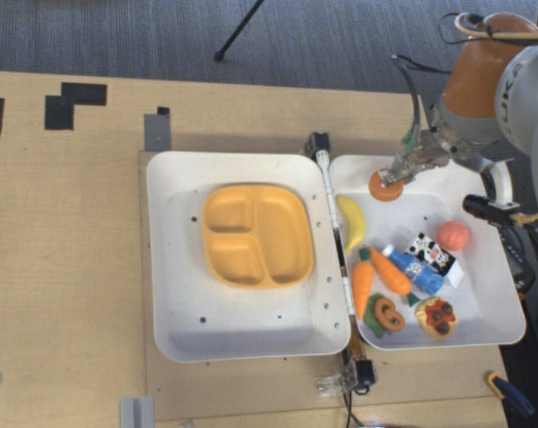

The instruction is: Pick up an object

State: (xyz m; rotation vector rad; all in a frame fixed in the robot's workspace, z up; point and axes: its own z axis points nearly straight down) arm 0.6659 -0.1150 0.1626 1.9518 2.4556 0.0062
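The end effector [395, 176] sits right over the small orange disc [385, 187] at the far edge of the right bin [509, 324] — grip state unclear — a flat, stiff, probably light piece best pinched across its rim.

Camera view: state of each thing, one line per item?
End effector: low over the right bin's far edge, at the orange disc.
Orange disc: flat, under the end effector tip.
Yellow tray: flat in the left bin.
Banana: lying by the divider.
Two carrots: lying, angled.
Pink ball: resting near the right wall.
Right bin: holds the toys.
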